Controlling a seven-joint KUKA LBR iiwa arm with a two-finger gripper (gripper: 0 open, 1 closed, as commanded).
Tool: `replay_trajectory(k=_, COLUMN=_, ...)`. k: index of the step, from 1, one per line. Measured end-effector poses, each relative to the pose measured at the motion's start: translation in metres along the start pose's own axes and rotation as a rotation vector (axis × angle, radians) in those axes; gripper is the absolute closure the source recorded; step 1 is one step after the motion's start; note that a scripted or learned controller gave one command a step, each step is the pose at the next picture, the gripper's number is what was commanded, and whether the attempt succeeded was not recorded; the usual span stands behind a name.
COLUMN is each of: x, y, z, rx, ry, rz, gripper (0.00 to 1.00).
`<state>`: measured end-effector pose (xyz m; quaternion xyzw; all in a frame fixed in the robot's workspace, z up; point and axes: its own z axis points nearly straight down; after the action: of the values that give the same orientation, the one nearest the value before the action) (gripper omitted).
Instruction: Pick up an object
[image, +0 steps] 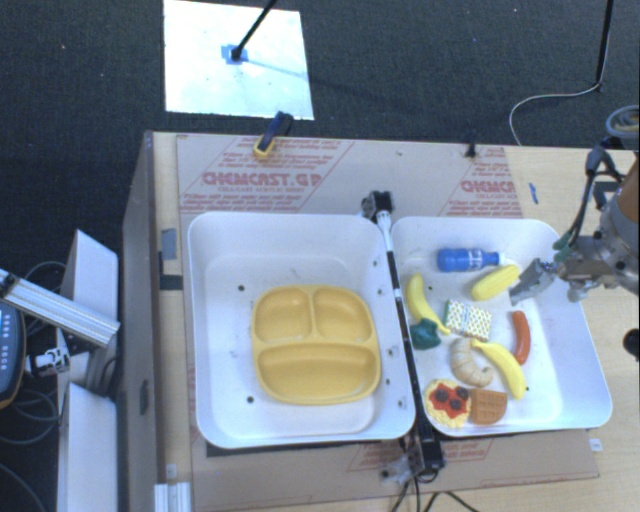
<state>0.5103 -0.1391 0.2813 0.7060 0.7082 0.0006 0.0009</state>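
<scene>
The end effector (528, 284) hangs inside the right bin's (590, 395) three-o'clock rim, grip state indiscernible; a yellow lemon (495, 281) lies just beside it at nine o'clock.

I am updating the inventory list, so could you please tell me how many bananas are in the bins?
3, all in the right bin: one banana along the divider, one below the blue bottle near the gripper, one beside the croissant. None seem hidden.

Both bins (300, 235) look like smooth white plastic with a soft sheen. The yellow tray (315, 345) is glossy plastic too. Beneath them the bench (340, 170) wears matt brown paper, printed red. The bottle (467, 260) is shiny blue plastic.
</scene>
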Motion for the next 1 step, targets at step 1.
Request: replay_trajectory(k=1, x=-0.0271, y=0.0267, z=0.1539, rx=0.004, ry=0.001, rz=0.002, gripper=0.0)
